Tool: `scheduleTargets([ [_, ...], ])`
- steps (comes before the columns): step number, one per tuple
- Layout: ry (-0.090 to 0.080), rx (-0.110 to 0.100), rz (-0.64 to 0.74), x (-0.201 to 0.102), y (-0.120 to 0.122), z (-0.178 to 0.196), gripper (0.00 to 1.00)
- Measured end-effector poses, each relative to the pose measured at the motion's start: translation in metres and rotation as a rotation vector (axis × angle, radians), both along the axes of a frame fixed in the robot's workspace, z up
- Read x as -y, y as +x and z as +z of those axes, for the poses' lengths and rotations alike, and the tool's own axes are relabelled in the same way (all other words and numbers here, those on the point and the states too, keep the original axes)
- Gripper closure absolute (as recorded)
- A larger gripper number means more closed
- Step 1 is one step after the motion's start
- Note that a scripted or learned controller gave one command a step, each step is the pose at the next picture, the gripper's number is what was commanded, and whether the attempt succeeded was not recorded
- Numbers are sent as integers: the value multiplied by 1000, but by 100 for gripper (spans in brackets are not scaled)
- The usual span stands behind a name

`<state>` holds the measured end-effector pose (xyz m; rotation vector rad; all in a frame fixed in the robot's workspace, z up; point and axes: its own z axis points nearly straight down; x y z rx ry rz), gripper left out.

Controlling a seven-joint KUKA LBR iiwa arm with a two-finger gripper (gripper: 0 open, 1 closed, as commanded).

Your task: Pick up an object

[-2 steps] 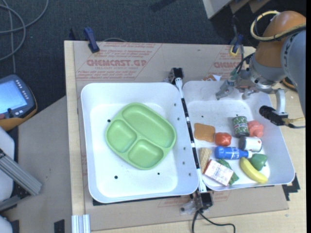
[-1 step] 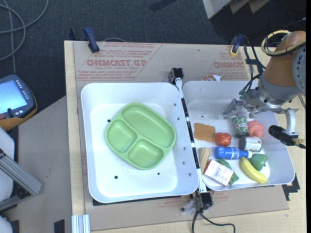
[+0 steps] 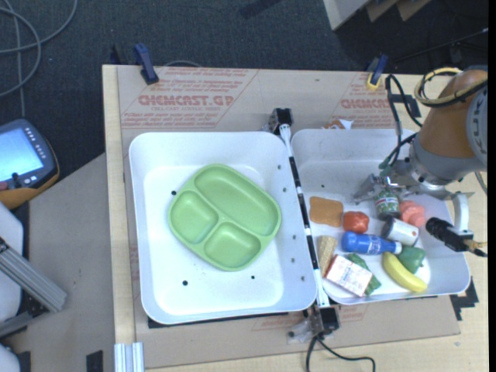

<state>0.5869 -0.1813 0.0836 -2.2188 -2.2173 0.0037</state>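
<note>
The right bin [image 3: 333,157] holds a pile of small items: an orange block [image 3: 326,211], a red tomato [image 3: 356,222], a blue bottle [image 3: 369,244], a yellow banana [image 3: 404,273], a white and red packet [image 3: 349,274], a pink piece [image 3: 414,212] and a white cylinder [image 3: 401,230]. My gripper [image 3: 385,194] hangs low over the bin's right part, just above a small green and white can [image 3: 387,205]. Whether the can is between its fingers is unclear.
The left bin [image 3: 155,177] carries a green divided plate [image 3: 225,216]. A black divider [image 3: 298,200] runs between the bins. Blue clamps [image 3: 144,62] [image 3: 377,70] sit on the bench's far edge. A green piece [image 3: 411,256] lies by the banana.
</note>
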Motion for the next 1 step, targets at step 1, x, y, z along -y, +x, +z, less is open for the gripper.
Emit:
scheduleTargets([
  [1,-1,4,-1,17,-27,38,0],
])
